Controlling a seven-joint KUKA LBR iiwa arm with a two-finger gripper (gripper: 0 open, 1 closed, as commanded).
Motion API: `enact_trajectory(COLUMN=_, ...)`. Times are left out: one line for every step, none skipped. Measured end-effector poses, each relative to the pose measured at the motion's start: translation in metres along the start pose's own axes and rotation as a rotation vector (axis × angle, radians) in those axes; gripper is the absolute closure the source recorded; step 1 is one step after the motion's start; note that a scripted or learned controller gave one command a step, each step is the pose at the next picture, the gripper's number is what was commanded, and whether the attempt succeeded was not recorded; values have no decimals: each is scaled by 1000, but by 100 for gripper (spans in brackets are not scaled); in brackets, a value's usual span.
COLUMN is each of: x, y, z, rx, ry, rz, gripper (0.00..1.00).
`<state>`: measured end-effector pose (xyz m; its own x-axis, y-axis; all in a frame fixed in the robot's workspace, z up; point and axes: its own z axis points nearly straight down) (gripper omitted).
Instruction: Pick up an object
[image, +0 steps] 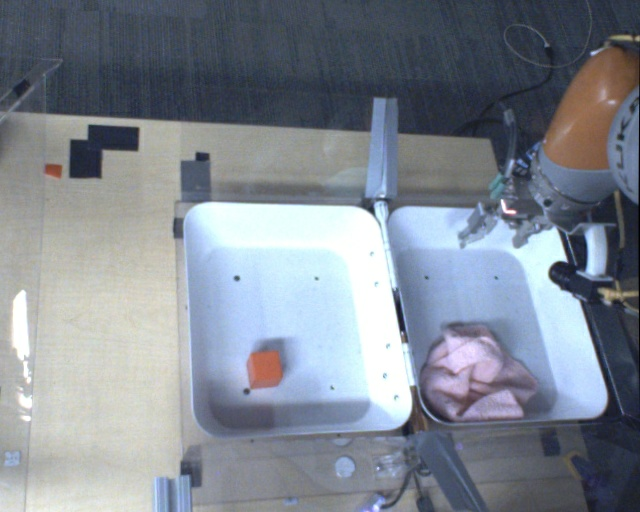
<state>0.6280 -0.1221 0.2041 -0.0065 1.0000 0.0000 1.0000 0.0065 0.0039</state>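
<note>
Nothing is gripped yet, so the task looks to be at the approach step. Far to the claw's left and nearer the camera, a small orange block (265, 369) lies alone in the left bin (215, 240), with open floor all round it and the walls well off. The divider rail (392, 290) between the bins lies on that path. Below the claw and slightly left, a crumpled pink cloth (476, 384) sits against the right bin's (560, 300) front wall. The claw (502, 228) hangs spread and empty over that bin's back rim; a descent to the cloth seems nearest.
</note>
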Motion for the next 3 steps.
enact_trajectory(x=12, y=-70, z=109, rx=-4, ry=0, rz=-85, gripper=0)
enact_trajectory(x=-6, y=22, z=111, rx=-3, ry=-1, rz=1, gripper=0)
enact_trajectory(x=1, y=-65, z=66, rx=-4, ry=-1, rz=103, gripper=0)
